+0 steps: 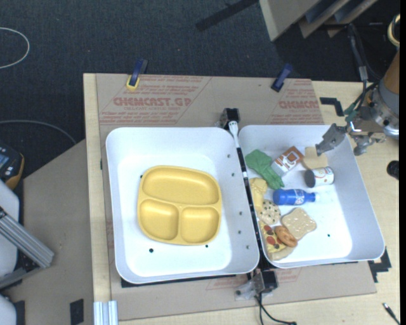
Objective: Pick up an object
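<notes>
Right bin (pixel 355 216): its R half bare, toys packed along L wall, blue bottle (pixel 294 197) mid-pile. My claw (pixel 346 136) hangs over the bin's far R rim, fingers spread, pinching nothing. Yellow tray (pixel 179 204) fills left bin (pixel 120 190).

Floor: dark blue-grey carpet (pixel 57 57) fills the top and left of the view.
Cable: a thin pale loop (pixel 14 47) lies on the carpet at upper left.
Bench: a light wooden top (pixel 89 190), its bare edge showing left of the bins and along the front.
Board: a brown sheet (pixel 190 98) printed with red lettering covers the bench's rear part.
Clamps: a blue and yellow one (pixel 135 75) and a dark blue one (pixel 281 77) grip the board's far edge.
Upper right: a pale beige boxy shape (pixel 304 16) stands past the bench.
Lower left: a grey metal rail (pixel 22 238) runs at a slant.
Light: even, soft, no hard shadows.
</notes>
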Robot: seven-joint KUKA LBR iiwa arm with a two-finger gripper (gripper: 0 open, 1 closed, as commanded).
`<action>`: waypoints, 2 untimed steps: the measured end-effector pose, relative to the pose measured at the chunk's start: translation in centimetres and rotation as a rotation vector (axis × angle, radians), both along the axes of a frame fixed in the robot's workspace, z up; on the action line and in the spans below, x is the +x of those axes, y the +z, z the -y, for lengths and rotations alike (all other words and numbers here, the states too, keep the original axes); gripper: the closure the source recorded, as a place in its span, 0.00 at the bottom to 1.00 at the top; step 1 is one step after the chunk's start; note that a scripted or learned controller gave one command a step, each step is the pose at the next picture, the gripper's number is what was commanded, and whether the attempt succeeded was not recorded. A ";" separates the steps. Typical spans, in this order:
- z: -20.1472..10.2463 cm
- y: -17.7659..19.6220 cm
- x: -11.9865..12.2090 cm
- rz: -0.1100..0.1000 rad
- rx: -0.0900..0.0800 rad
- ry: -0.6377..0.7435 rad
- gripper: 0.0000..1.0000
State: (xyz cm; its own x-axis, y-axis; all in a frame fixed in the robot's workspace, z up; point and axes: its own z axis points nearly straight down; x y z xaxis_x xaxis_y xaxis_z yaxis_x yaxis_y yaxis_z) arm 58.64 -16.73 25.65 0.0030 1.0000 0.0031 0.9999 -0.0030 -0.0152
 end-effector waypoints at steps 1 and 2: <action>-0.1 0.8 0.2 0.014 -0.002 0.003 0.00; 0.1 -3.4 0.5 0.011 -0.002 0.003 0.00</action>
